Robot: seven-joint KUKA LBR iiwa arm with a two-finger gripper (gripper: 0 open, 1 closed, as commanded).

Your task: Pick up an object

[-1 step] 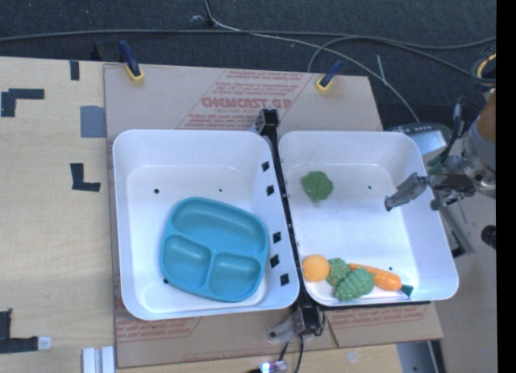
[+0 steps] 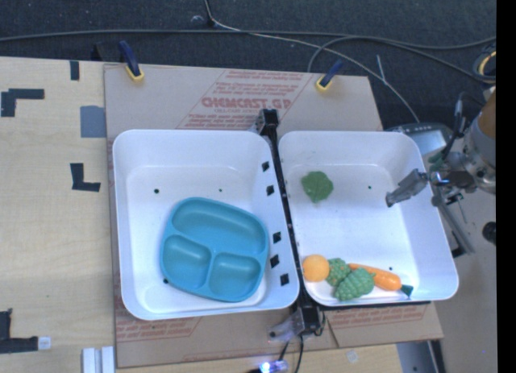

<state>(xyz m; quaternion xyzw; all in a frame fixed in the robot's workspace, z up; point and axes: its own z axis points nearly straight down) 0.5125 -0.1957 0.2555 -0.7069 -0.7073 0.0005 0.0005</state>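
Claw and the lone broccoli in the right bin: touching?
Apart. The camera view shows the claw over the right bin's far-right side, with bare white bin floor between it and the lone broccoli.

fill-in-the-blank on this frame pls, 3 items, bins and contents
1. The blue divided tray lies in the ___ bin.
2. The lone toy broccoli sits in the ___ bin.
3. The orange ball rests near the right bin's ___ edge, beside the toy carrot.

Missing words: left; right; front
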